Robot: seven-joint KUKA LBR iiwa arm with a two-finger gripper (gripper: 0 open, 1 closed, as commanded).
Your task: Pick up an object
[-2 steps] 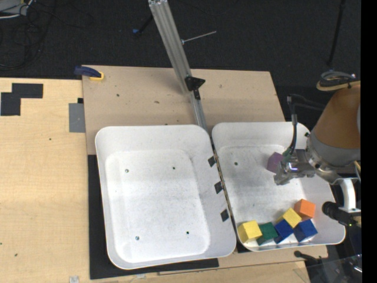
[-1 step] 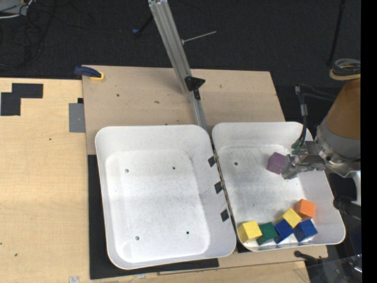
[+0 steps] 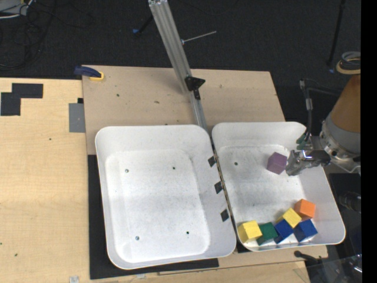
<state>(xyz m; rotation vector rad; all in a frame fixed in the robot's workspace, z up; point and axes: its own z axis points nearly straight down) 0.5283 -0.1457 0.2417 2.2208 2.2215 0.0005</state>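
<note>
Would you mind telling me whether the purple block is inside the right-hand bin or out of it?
Inside. The purple block sits on the floor of the right bin, within its rim, beside the gripper.

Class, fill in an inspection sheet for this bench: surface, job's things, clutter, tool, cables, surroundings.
Surface: wooden bench bearing a left bin and a right bin, side by side.
Job's things: purple block mid right bin; yellow, green, blue and orange blocks clustered at its near corner.
Clutter: blue and yellow clamp at the bench's far left corner.
Tool: tool beside the purple block; grip not clear.
Cables: dark cables on the floor, far left.
Surroundings: slanted aluminium rail; black floor.
</note>
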